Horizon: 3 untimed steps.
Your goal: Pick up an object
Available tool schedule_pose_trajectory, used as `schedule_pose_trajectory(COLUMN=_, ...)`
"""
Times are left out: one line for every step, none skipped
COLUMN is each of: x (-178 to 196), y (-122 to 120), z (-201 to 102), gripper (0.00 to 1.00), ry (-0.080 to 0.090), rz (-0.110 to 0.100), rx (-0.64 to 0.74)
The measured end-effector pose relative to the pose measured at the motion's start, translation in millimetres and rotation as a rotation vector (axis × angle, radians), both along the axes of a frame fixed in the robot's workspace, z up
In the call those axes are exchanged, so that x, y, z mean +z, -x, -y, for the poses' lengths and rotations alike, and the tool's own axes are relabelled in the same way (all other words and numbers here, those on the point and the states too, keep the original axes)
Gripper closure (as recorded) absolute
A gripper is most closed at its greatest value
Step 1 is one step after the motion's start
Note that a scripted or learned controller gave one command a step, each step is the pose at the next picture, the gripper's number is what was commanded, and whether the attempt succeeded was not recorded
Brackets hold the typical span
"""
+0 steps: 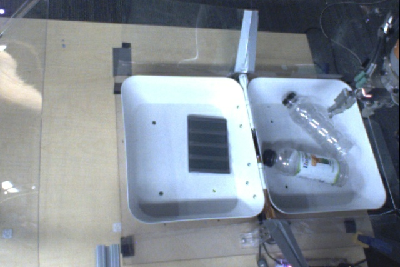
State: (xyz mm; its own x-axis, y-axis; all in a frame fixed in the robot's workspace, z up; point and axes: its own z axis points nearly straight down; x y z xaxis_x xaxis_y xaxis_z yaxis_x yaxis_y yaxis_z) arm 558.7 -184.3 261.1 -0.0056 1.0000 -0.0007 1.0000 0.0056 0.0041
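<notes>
Ideally the gripper [350, 99], whose grip state I cannot tell, hovering at the right bin's [375, 197] far right rim beside the slanted clear bottle [315, 125], should drop squarely across its middle before closing.

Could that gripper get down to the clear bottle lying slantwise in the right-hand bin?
Probably yes. The gripper hangs over the right bin, just above the upper end of the slanting clear bottle, with nothing between them. The labelled bottle lies lower down, touching or nearly so.
</notes>
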Motion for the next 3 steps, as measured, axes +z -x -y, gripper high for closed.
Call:
schedule_pose_trajectory(x=-106, y=-73, z=-28, gripper=0.00, ry=0.000, rz=0.001, rx=0.128)
schedule_pose_trajectory(x=-170, y=-64, z=22, gripper=0.00, ry=0.006, rz=0.011, rx=0.228)
schedule_pose_trajectory(x=-176, y=-108, z=22, gripper=0.00, ry=-0.004, rz=-0.015, rx=0.258)
